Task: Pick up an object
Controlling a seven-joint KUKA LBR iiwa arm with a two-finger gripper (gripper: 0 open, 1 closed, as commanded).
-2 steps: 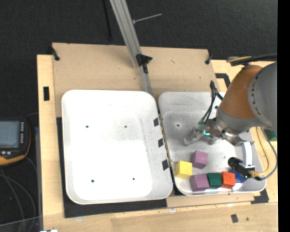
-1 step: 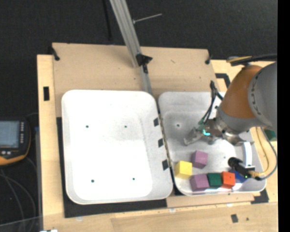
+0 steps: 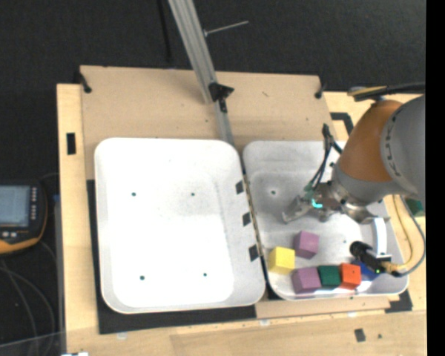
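Observation:
My gripper [image 3: 295, 213] hangs low over the middle of the right bin [image 3: 282, 162], reaching in from the right. Nothing shows between it and the bin floor. A purple block [image 3: 307, 243] lies just below and right of it, a short gap away. A yellow block [image 3: 282, 259] sits nearer the bin's front left. Along the front wall lie a second purple block [image 3: 305, 279], a green block [image 3: 329, 276], an orange block [image 3: 351, 274] and a blue block [image 3: 367, 271], partly hidden by the wrist.
The left bin [image 3: 170, 221] lies beside the right one, their walls meeting at about mid-frame. A slanted metal rail [image 3: 200, 58] rises from behind the bins. A handheld device [image 3: 11, 213] rests off the bench at the far left.

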